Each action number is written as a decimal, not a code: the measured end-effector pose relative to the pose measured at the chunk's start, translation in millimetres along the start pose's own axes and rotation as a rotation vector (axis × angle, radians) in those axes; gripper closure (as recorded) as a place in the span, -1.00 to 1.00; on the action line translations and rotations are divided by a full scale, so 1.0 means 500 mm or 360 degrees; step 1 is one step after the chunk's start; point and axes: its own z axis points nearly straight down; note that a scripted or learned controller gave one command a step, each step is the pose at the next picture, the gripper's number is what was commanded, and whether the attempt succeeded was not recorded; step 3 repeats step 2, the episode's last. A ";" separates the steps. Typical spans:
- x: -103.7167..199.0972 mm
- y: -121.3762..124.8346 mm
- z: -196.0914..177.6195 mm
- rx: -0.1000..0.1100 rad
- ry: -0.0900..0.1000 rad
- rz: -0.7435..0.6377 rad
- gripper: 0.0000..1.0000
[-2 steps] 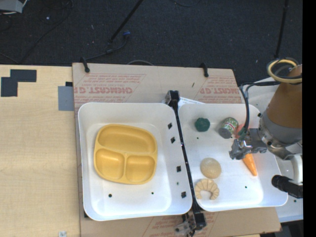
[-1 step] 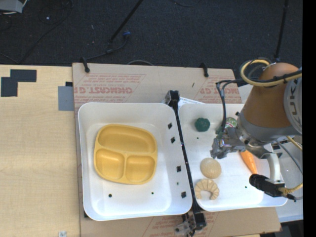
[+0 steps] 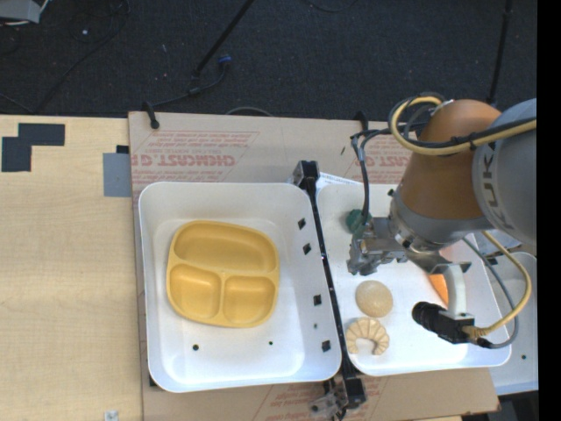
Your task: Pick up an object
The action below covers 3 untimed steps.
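Observation:
My gripper hangs low in the right bin, near that bin's left wall. Just below it lies a round beige bun, close to the gripper but apart from it. A pale croissant rests at the bin's front, beneath the bun. A small green object shows just above the gripper, partly hidden by the wrist. An orange piece peeks out from under the arm to the right. Nothing shows between the gripper's tips.
The left bin holds a yellow divided plate. A black divider strip runs between the two bins. The big grey and orange arm covers the right bin's back half.

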 end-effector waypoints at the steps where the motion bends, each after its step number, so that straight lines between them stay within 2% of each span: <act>1: 0.104 0.034 0.003 0.0001 -0.0002 0.0001 1.00; 2: 0.219 0.043 -0.016 0.0001 0.0000 -0.0001 1.00; 3: 0.219 0.043 -0.016 0.0001 0.0000 -0.0001 1.00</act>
